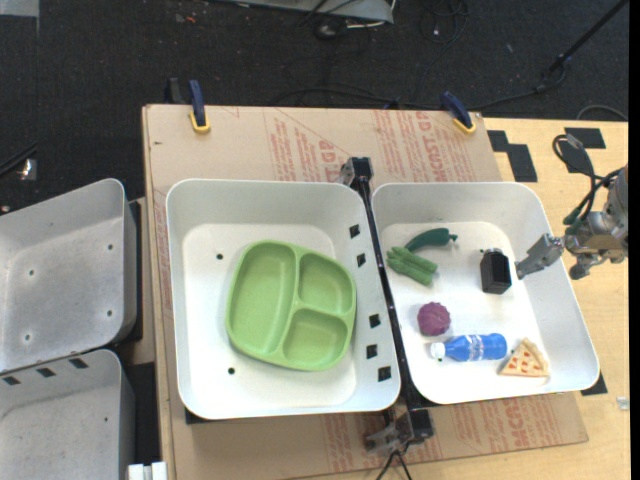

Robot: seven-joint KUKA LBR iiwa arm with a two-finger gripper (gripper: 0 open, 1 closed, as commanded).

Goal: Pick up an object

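The right bin holds several small objects. A dark green pepper and a light green bean pod lie at its back left. Near the right wall stands a black block. A purple ball sits mid-bin, and in front of it lie a blue bottle and a pizza slice toy. My gripper hangs over the bin's right wall, just right of the black block and apart from it. Nothing shows in its grasp.
In the left bin lies a green divided plate. A black divider runs between the bins. Grey trays lie off the bench at left. Cables trail at the right, by the arm.
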